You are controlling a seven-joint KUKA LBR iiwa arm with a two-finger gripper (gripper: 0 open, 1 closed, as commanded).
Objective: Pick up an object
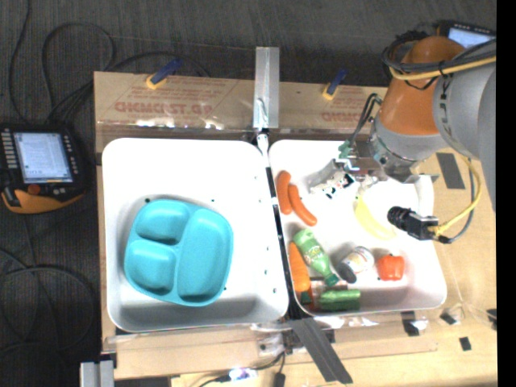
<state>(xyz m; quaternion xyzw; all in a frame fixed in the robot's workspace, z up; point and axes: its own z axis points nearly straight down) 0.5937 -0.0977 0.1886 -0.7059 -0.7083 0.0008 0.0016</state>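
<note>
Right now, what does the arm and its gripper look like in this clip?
The grey KUKA arm has rounded links and a glossy orange band above the wrist. Black cables loop around its top, and a yellow cable trails from the metallic gripper.

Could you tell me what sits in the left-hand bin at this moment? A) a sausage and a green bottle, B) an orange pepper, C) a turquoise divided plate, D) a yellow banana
C: the turquoise divided plate lies alone in the left bin, while the sausage, green bottle and the other food items lie in the right bin.
</note>
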